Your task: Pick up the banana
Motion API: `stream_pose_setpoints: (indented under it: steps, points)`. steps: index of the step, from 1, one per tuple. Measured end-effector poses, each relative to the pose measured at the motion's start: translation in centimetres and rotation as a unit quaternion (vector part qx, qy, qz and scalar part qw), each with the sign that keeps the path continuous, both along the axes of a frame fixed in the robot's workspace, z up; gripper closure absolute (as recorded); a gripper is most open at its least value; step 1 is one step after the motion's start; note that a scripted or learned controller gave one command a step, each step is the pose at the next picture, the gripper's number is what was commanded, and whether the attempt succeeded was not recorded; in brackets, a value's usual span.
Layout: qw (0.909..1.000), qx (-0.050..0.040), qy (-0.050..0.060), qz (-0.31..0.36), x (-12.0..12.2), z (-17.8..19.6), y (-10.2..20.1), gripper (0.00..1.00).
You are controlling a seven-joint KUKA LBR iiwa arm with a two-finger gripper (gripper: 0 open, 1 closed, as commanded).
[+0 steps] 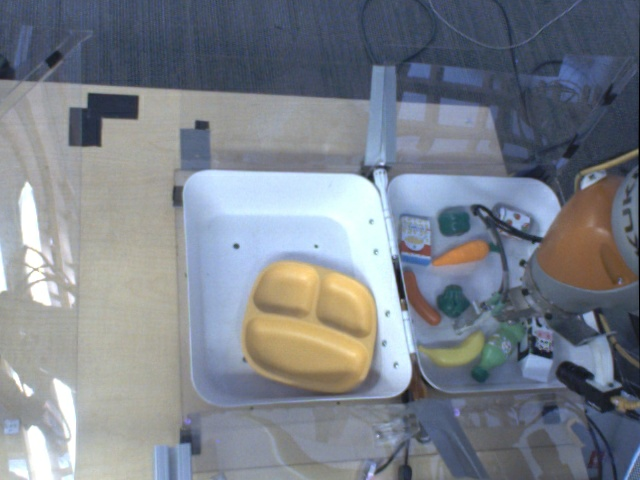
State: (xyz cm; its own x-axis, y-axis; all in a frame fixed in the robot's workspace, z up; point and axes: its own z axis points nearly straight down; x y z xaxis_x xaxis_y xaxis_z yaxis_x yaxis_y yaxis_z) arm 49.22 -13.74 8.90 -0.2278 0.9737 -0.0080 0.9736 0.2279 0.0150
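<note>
Banana lies near the front edge of the right bin, its right end touching a green bottle. My gripper hovers just above and behind it, beside a green broccoli-like piece; whether it is spread or closed I cannot tell. In the left bin sits 1 yellow 3-compartment tray.

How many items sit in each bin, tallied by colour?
Yellow: 2, the tray in the left bin, the banana in the right bin
Orange or red: 3, carrot, sausage, carton
Green: 3
White: 2
Total: 10
</note>
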Motion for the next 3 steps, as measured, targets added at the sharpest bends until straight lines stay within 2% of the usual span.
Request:
stream_pose_setpoints:
  steps: [1, 2, 3]
  points:
    - [0.9718, -0.0041, 0.0, 0.236, 0.1, 0.0, 3.6, 0.0]
    - [0.9715, -0.0029, -0.002, 0.237, 0.3, 1.1, 3.8, 1.0]
    - [0.9981, 0.0006, 0.006, 0.062, 0.0, 18.6, 2.8, 1.0]
